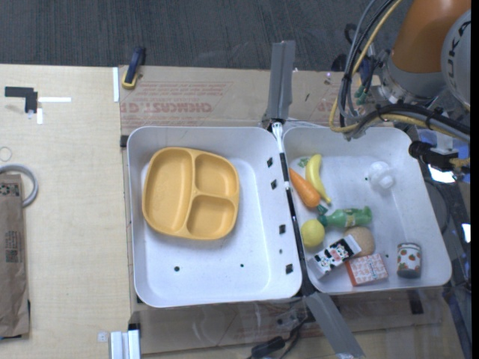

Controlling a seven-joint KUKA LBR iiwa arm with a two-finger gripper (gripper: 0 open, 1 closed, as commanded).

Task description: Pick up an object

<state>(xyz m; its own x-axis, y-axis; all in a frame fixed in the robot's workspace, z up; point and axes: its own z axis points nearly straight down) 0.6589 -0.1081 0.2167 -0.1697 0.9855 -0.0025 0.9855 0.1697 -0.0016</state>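
A glossy orange plastic carrot [304,188] lay tapered in the right bin [419,200], touching a curved yellow banana [317,175] just beside it. A round lemon [312,233] sat below it. The arm [430,28] stood above it; its gripper's state could not be told.

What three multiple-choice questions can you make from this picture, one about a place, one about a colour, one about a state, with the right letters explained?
1. Where does the sectioned plate lie?
A. in the left bin
B. in the right bin
C. on the cardboard

2. What colour is the bottle?
A. red
B. green
C. blue

3. How does the can stand?
A. upright
B. upside down on the banana
C. crushed flat

Answers:
1. A, the plate sits in the left bin.
2. B, the bottle beside the carrot is green.
3. A, the can stands on its base in the right bin, apart from the banana.
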